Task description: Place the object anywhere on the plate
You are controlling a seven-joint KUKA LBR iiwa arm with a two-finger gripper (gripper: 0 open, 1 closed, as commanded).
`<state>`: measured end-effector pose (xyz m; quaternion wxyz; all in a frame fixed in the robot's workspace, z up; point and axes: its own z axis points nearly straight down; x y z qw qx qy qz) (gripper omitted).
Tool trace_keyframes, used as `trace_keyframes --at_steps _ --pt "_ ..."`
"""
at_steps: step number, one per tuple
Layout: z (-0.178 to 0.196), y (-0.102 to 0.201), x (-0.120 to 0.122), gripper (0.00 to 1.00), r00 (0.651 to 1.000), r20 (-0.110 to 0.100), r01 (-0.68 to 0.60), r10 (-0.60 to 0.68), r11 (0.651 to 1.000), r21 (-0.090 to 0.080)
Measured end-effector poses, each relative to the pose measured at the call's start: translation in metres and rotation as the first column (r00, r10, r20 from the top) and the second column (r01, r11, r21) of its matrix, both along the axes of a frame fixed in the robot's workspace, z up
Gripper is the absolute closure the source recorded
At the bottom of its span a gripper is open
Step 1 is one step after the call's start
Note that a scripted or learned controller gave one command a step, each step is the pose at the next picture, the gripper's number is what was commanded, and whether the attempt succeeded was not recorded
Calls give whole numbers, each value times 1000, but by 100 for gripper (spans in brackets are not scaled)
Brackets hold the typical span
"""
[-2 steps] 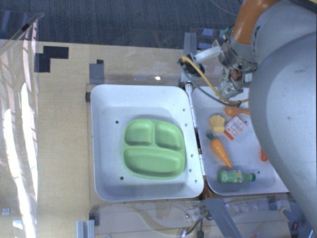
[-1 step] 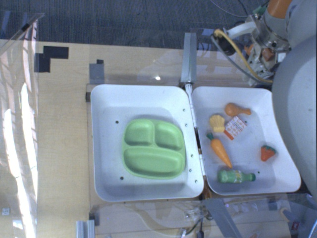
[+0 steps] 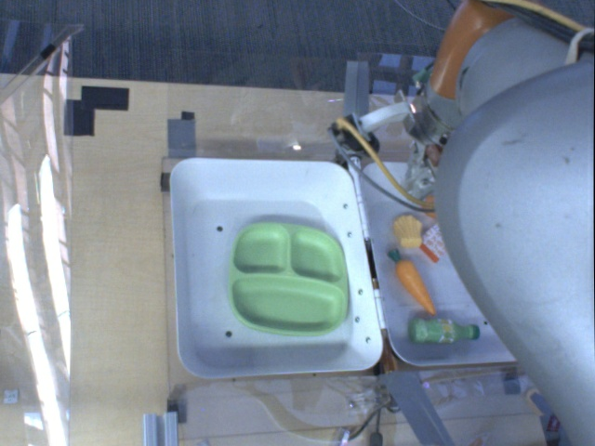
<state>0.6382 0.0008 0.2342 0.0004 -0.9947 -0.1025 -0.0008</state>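
At centre left, the green plate (image 3: 289, 280) lies flat in the left bin (image 3: 191, 249), its three compartments bare. To the plate's right, across the rim dividing the bins, the right bin (image 3: 395, 342) holds the candidate objects: a yellow toy (image 3: 406, 229) farthest back, a carrot (image 3: 413, 283) level with the plate's middle, and a green bottle (image 3: 442, 330) lying on its side nearest the camera. Farther right and back from the plate, the claw (image 3: 420, 165) hangs over the right bin's rear; whether it is open or closed cannot be told. Judged from this layout, nothing is carried yet. A good pick centres on one object, clear of its neighbours, lifts above the dividing rim, then releases low over the plate's large compartment.
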Motion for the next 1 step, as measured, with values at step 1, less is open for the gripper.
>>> trace_keyframes --at_steps 1 --pt "155 -70 -8 100 1000 4 -7 7 1000 -2"
